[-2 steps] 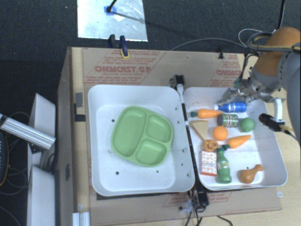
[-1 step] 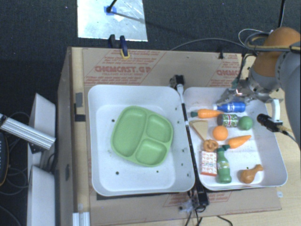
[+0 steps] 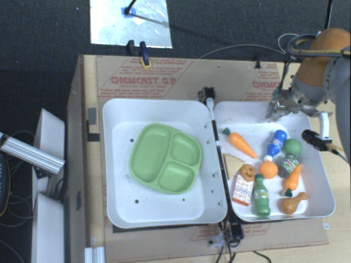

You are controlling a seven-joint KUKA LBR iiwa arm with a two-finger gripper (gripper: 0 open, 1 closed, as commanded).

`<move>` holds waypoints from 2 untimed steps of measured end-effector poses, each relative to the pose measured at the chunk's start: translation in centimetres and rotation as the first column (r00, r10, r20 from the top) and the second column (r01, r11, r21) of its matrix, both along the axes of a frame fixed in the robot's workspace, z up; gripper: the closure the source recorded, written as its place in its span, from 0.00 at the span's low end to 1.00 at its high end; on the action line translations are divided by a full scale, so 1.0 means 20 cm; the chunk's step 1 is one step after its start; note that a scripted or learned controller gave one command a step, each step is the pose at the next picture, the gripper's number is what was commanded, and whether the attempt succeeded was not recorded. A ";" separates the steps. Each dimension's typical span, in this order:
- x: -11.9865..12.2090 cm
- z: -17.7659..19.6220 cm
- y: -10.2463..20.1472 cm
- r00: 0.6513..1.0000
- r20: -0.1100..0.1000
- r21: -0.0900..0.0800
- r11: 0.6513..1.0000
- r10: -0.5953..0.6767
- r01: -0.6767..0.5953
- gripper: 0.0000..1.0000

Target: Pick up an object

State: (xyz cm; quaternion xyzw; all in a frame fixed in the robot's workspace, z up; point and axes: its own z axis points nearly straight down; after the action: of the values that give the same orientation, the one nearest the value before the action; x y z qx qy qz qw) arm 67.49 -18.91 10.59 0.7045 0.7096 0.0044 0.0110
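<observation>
Toys crowding rt bin

The bench, topped with printed brown board, carries a left bin and a right bin touching side by side.

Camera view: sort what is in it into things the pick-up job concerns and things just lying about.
Job:
pincer
right bin
carrot
blue ball
green bottle
orange ball
toy drumstick

Lying about:
left bin
green divided plate
silver sheet
blue clamps
</observation>
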 end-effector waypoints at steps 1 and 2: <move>0.00 0.00 0.00 1.000 -0.001 0.000 1.000 0.001 -0.001 0.00; -0.03 -0.11 0.00 1.000 -0.020 0.008 1.000 -0.002 0.002 0.00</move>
State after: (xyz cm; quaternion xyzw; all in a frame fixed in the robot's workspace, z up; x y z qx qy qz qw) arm 66.90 -18.88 8.48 0.7054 0.7088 0.0001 0.0013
